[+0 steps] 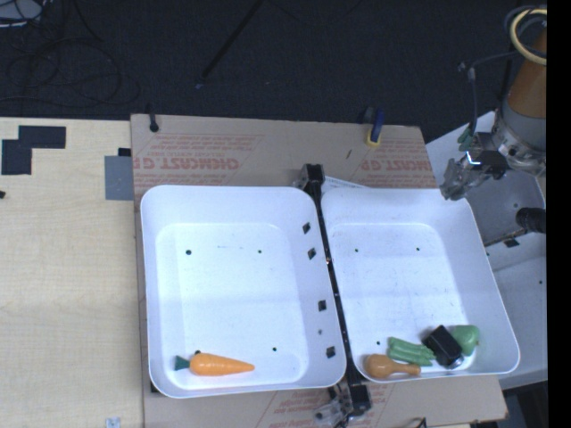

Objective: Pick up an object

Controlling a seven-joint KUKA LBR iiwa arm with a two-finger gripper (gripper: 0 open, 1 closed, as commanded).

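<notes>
Nearest, the right bin [500, 310] held a tan gourd [391, 367], green pods [409, 351], a black block [443, 346] and a green piece [466, 335]; the left bin [152, 266] held a carrot [220, 365]. Nothing picked yet, whole grasp left. Farther back, the tool [462, 175] hung past the right bin's far corner, w/ nothing visibly held; open or shut: can't tell, too small.

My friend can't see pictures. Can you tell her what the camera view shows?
Two shallow white bins sit side by side on a bench: the left bin holds an orange toy carrot near its front edge, and the right bin holds a small pile of toys in its front corner. The robot's gripper hangs beyond the right bin's far right corner.
</notes>
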